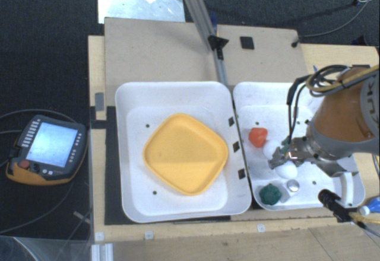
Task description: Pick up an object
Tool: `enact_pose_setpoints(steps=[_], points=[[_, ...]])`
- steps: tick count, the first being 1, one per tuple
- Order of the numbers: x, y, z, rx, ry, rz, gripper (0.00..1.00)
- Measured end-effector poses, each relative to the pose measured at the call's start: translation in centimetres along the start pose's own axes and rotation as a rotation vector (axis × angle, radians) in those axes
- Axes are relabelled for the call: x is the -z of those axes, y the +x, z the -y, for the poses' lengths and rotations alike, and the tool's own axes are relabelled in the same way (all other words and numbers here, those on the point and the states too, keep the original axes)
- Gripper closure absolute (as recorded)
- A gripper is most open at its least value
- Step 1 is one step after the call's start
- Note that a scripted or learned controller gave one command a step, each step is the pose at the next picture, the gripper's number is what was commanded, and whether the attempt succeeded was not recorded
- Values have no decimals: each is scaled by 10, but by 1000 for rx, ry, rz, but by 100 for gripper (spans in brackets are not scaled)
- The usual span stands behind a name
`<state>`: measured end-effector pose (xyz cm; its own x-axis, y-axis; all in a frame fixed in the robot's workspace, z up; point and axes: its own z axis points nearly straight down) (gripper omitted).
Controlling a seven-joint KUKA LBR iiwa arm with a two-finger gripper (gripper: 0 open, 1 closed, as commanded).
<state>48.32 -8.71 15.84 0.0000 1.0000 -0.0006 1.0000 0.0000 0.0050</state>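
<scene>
We hover our gripper [284,159] over the small white ball [287,170] in the right white bin [249,96]; jaw state unclear; next, descend squarely and close.

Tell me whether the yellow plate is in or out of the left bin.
In. The yellow plate lies flat on the left bin's floor, inside its white rim.

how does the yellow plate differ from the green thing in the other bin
The yellow plate is far bigger than the green object. The plate is flat, squarish with rounded corners; the green object is a small rounded lump. The plate lies in the middle of the left bin, while the green object sits at the near corner of the right bin, close to the gripper. Both rest on a white bin floor, not gripped.
</scene>
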Motion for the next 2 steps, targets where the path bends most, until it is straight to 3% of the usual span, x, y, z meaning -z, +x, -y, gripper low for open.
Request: enact_pose_setpoints(steps=[2], points=[[104,-4,-12,1,0,0,100]])
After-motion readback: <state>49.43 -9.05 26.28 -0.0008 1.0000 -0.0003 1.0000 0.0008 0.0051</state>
